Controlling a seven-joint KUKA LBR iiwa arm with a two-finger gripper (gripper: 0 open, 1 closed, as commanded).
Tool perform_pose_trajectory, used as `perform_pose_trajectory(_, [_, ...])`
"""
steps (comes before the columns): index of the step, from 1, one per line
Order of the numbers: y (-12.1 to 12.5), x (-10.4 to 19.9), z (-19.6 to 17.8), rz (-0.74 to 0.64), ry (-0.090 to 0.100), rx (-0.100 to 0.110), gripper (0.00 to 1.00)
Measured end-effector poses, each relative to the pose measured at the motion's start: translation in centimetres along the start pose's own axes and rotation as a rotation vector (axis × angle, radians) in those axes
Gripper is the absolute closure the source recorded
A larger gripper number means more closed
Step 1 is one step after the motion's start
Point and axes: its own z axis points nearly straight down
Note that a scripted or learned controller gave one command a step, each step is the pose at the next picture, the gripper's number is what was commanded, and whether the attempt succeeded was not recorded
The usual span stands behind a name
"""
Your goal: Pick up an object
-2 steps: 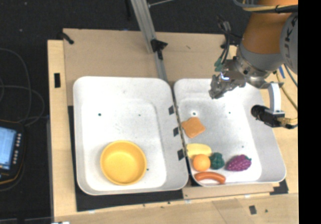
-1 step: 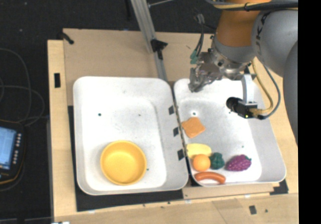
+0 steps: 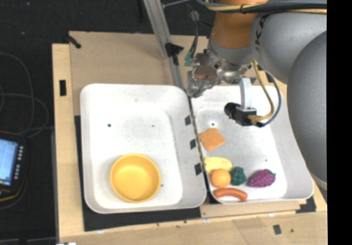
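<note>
The right bin (image 3: 286, 150) holds an orange cracker-like square (image 3: 212, 139), a yellow piece (image 3: 218, 163), an orange ball (image 3: 220, 177), a dark green piece (image 3: 238, 175), a purple grape bunch (image 3: 261, 178) and an orange-red sausage (image 3: 230, 194). A yellow bowl (image 3: 135, 177) sits in the left bin (image 3: 110, 106). My gripper (image 3: 197, 89) hangs at the far left corner of the right bin, over the divide between the bins, well above the orange square. Nothing shows between its tips.
A slanted metal pole (image 3: 157, 18) rises behind the bins, close to the gripper. A black fitting with a yellow cable (image 3: 245, 115) hangs from the wrist over the right bin. The wooden bench (image 3: 110, 54) extends behind. A handheld screen (image 3: 8, 164) lies at far left.
</note>
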Motion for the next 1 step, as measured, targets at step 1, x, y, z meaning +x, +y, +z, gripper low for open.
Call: perform_pose_trajectory(1, [1.08,5.16,1.45,0.000,0.000,0.001,1.00])
